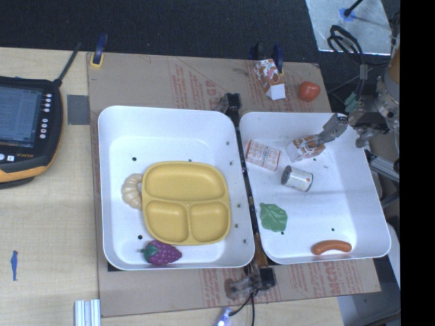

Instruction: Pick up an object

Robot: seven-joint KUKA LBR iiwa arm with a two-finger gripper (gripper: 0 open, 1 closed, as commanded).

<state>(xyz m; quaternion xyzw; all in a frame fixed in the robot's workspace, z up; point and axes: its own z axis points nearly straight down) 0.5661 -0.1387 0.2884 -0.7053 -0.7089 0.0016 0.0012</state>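
Gripper (331,129) is reaching in from the right, low over the right bin (370,189), its tip touching or just over a crumpled packet (306,146) near the bin's far wall. I cannot tell how the fingers are set; nothing is visibly between them, so I am logging no grasp. I am reading this as the approach step, with the packet as the likely target. Also lying in that bin: a small box (262,155) to the packet's left, a can (297,178) on its side just below it, a green leaf (273,217) and a sausage (332,248) near the front wall. The left bin (112,182) is carrying a yellow tray (185,202), a garlic bulb (132,190) and grapes (162,253). Next move, in my judgement, is calling for settling squarely over the packet and closing before lifting; the can is lying close and may be getting nudged.
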